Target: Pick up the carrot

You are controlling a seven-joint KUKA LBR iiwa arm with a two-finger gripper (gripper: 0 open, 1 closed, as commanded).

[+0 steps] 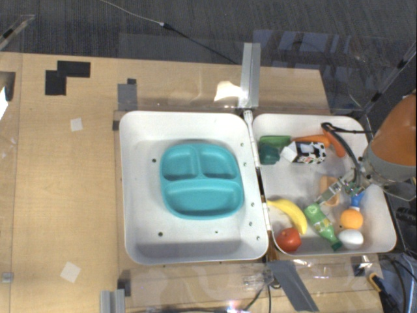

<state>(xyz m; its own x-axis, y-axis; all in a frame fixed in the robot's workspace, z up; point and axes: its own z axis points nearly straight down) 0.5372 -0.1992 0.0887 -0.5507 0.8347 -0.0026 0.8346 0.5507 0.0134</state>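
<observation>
The carrot (pixel 320 139) is a slim orange piece lying at the back of the right bin (pixel 378 243), just above a black-and-white toy (pixel 308 152) and partly crossed by a dark cable. My gripper (pixel 344 188) hangs low over the right-middle of that bin, in front of and to the right of the carrot and well apart from it. It sits beside a tan piece (pixel 326 192) and a small blue item (pixel 356 199). The orange band of the arm (pixel 399 141) enters from the right.
The right bin also holds a green block (pixel 273 148), banana (pixel 291 213), red fruit (pixel 288 239), green bottle (pixel 322 222), orange ball (pixel 352 219) and white egg (pixel 350 238). A teal divided plate (pixel 199 178) lies in the left bin (pixel 140 240).
</observation>
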